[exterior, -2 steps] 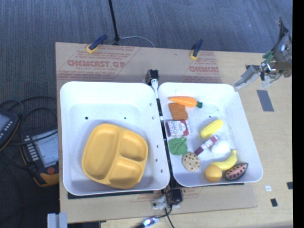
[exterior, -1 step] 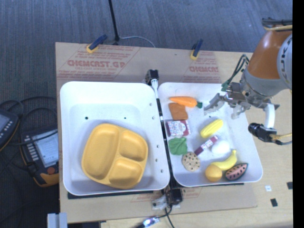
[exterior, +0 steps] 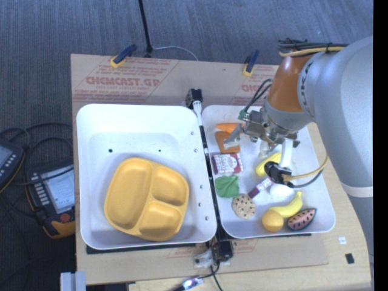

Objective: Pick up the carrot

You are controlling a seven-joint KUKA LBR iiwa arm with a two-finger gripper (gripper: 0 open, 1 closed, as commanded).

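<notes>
Grey arm (exterior: 345,96) looms closest; its claw (exterior: 251,126), grip unreadable, hovers beside the orange carrot wedge (exterior: 227,136) — could nudge it away.

**Surroundings of the bench**

We record a floor (exterior: 60,17) of dark grey-blue ribbed carpet on all visible sides. On it stands a bench topped with a brown board (exterior: 136,80) printed with red lettering. Two clamps, blue-handled with yellow tips, grip its far edge: one to the left (exterior: 123,54), one to the right (exterior: 249,63). A thin black pole (exterior: 143,17) rises behind the board. At the left we note a handheld control pendant (exterior: 51,196) with trailing black cables (exterior: 24,132). Lighting is even.
</notes>
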